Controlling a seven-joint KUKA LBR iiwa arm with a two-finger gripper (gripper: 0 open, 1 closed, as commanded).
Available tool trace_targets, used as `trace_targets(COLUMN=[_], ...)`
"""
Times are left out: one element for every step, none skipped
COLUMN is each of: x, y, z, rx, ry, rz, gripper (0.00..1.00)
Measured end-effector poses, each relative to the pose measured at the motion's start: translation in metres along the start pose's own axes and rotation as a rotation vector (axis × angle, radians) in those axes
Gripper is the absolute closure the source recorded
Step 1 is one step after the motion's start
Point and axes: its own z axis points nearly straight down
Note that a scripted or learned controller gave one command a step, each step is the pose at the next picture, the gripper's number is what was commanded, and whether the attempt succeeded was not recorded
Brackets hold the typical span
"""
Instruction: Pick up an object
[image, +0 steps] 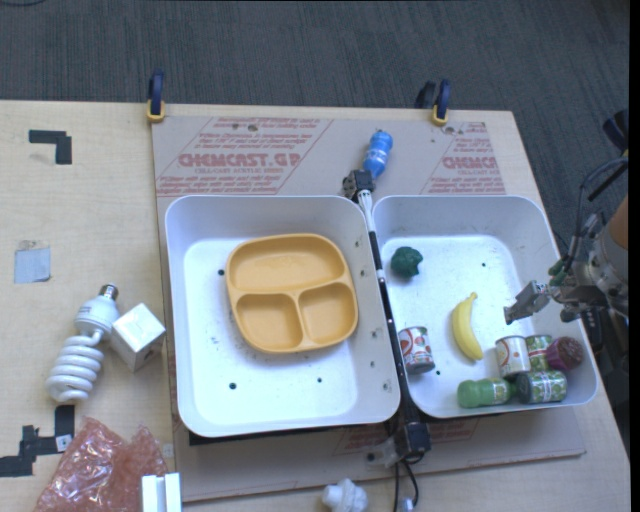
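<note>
gripper (548, 298) at right bin's (440, 215) right rim, fingers' state cannot be told | nearest: small can (512, 354) just below it, upright among the corner cans | banana (465, 327) further left, long axis near-vertical in view

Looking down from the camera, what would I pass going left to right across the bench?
White spiral light bulb → small white cube → yellow divided plastic tray → dark green broccoli-like toy → yellow banana → the robot's gripper.
</note>
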Motion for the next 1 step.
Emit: trace_targets(x=[0.0299], y=[0.0911], z=[0.1195], rx=[0.003], ry=[0.001], rz=[-0.001], gripper=[0.0])
